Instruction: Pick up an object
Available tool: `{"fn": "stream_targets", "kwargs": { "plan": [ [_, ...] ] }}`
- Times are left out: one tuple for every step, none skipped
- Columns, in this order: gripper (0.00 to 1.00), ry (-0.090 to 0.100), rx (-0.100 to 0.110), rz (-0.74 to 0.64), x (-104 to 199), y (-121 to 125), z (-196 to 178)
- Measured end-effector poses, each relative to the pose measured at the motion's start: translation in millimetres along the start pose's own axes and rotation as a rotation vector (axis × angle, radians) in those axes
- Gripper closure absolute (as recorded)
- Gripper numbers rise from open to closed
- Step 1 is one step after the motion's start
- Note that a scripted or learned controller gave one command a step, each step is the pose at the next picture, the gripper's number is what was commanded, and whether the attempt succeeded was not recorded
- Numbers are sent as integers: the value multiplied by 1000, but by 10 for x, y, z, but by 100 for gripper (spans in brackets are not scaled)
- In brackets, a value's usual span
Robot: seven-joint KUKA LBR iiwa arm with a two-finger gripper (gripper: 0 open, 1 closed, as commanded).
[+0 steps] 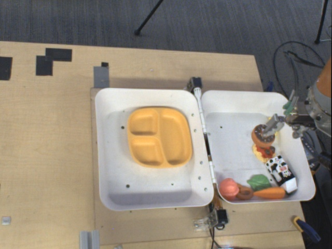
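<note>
Small toys lie in the right bin (233, 134). A brown round piece (259, 135) rests on a yellow and red item (263, 151) near the bin's right wall. My gripper (271, 127) comes in from the right and its tip is over the top of that brown piece. Nearer the front lie a black and white cow-patterned box (280, 170), a green piece (258, 181), an orange carrot (270, 193), a small brown item (245, 193) and a pink-red ball (229, 188).
The left bin (111, 154) holds a yellow divided plate (158, 137). A metal clamp strip (203, 134) runs between the two bins. The arm's wrist (306, 115) hangs over the right bin's right rim. Cables lie on the floor at the far right.
</note>
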State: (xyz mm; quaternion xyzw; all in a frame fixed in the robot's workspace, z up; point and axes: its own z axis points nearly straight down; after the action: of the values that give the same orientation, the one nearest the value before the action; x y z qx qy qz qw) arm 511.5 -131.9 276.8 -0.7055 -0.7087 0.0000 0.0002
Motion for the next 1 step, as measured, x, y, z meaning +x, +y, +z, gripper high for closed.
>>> {"fn": "stream_targets", "kwargs": {
  "plan": [
    [0, -1, 0, 81, -331, 697, 899]
  ]
}}
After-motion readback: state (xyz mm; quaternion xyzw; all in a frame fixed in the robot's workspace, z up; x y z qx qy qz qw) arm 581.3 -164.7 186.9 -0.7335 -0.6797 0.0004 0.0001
